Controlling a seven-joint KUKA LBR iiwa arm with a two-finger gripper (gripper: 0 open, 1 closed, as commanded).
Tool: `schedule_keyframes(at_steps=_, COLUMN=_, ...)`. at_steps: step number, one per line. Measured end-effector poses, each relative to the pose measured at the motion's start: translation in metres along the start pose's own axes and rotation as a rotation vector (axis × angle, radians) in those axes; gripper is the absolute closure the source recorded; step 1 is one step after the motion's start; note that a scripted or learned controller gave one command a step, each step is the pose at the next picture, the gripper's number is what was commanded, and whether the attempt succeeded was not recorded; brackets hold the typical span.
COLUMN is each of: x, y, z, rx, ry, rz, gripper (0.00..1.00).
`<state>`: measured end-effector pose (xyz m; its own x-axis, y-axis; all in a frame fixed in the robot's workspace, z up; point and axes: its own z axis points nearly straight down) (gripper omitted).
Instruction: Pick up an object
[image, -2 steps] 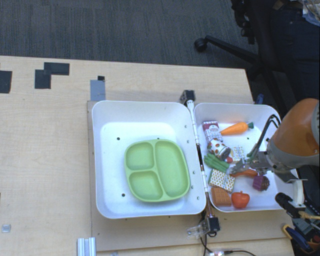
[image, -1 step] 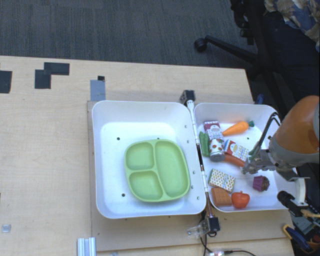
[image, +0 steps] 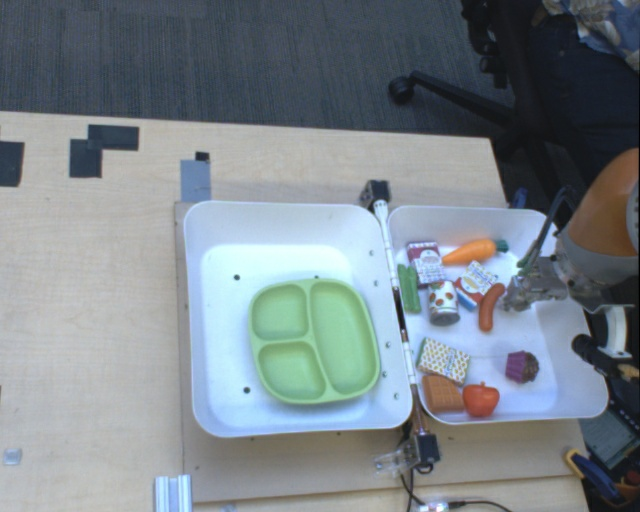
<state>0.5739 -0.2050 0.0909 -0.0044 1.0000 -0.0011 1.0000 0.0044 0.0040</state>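
The right bin (image: 570, 400) holds several toy foods. An orange carrot (image: 470, 251) lies at the back beside a maroon carton (image: 425, 263). A green pickle (image: 408, 287) lies along the left wall, with a small can (image: 443, 303) next to it. A red sausage (image: 488, 306) lies in the middle. My gripper (image: 520, 296) hangs low over the bin just right of the sausage, close to its upper end. A checkered cracker (image: 443, 359), a bread slice (image: 443, 393), a red tomato (image: 481, 399) and a purple piece (image: 521, 366) sit toward the front.
The left bin (image: 215, 330) holds a green divided plate (image: 314, 340). A small white-and-blue packet (image: 478, 279) lies between the carrot and the sausage. The arm's orange band (image: 610, 215) rises over the right bin's right wall. Black office chair legs stand beyond the bench.
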Motion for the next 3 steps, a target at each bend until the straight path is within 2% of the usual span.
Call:
schedule_keyframes(at_steps=1, x=0.001, y=0.000, z=0.000, rx=0.001, ry=0.002, rz=0.000, gripper=0.00)
schedule_keyframes(at_steps=2, x=0.001, y=0.002, z=-0.011, rx=-0.004, ry=0.001, rz=-0.003, gripper=1.00)
schedule_keyframes(at_steps=3, x=0.001, y=0.002, z=-0.011, rx=-0.004, ry=0.001, rz=-0.003, gripper=0.00)
